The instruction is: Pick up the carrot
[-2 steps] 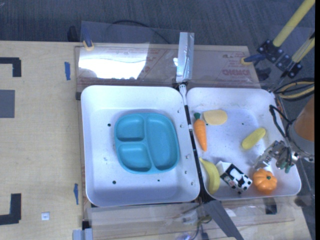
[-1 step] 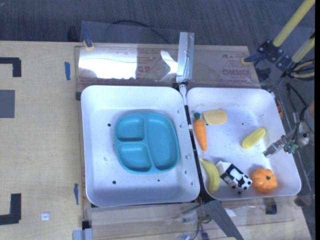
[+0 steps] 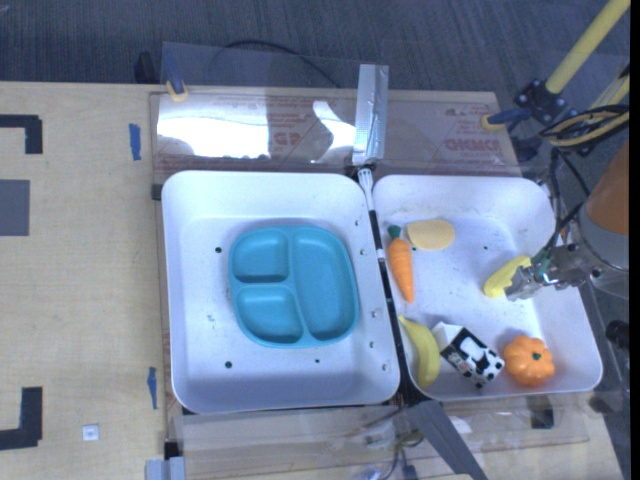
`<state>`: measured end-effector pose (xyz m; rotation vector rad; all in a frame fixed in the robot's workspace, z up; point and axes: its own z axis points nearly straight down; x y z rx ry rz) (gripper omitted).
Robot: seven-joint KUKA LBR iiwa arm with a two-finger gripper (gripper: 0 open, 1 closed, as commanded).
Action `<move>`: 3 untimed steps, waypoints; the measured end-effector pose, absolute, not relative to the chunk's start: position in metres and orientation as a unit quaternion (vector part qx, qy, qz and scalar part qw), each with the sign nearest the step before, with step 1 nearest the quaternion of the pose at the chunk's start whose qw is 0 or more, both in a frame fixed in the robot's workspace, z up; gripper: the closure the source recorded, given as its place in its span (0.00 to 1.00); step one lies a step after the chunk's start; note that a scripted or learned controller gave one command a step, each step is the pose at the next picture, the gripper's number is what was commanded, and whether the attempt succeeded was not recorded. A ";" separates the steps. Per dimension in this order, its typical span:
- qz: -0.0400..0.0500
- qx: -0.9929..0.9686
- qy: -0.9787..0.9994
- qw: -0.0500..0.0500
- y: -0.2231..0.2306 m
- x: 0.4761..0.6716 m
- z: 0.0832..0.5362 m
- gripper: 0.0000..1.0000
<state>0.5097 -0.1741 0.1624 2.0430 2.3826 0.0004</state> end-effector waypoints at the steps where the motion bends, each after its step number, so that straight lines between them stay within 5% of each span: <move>1: 0.000 0.781 0.624 0.002 -0.163 0.499 0.171 1.00; 2: -0.002 0.875 0.484 -0.003 -0.144 0.478 0.157 1.00; 3: 0.000 0.961 0.276 0.000 -0.145 0.480 0.201 1.00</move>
